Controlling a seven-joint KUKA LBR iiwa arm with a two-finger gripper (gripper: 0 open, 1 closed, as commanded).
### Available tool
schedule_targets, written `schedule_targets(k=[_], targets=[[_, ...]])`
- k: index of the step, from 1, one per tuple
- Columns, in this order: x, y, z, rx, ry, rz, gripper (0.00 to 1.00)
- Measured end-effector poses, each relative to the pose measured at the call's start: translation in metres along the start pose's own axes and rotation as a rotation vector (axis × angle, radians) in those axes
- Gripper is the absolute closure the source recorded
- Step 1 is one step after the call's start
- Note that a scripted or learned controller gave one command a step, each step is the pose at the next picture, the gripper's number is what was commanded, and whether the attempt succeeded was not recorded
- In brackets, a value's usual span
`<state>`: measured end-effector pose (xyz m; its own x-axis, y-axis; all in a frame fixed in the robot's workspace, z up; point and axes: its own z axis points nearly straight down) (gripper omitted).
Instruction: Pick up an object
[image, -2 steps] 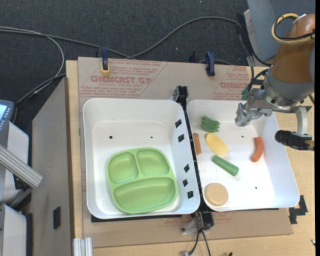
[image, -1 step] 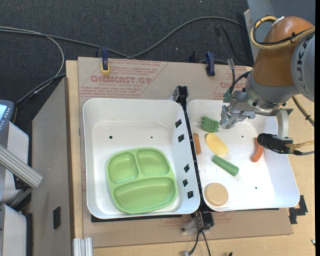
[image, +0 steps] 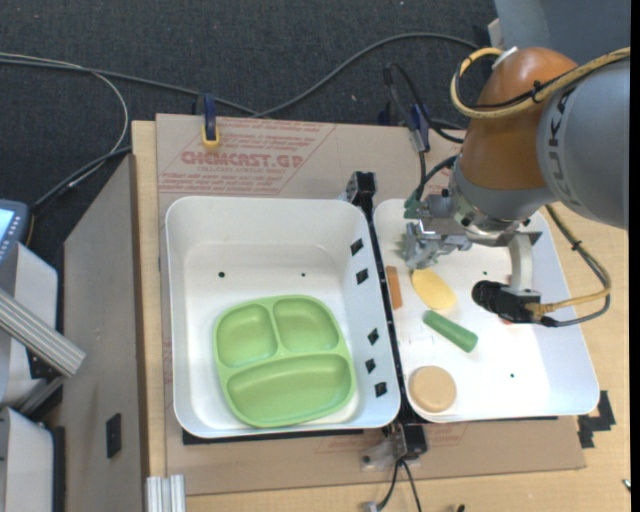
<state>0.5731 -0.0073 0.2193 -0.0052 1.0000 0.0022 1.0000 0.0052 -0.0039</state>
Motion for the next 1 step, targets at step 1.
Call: schedule_targets(k=[1], targets=[[0.0512, -0.0146, -0.011, -0.001, 0.002, -0.002, 1.0]])
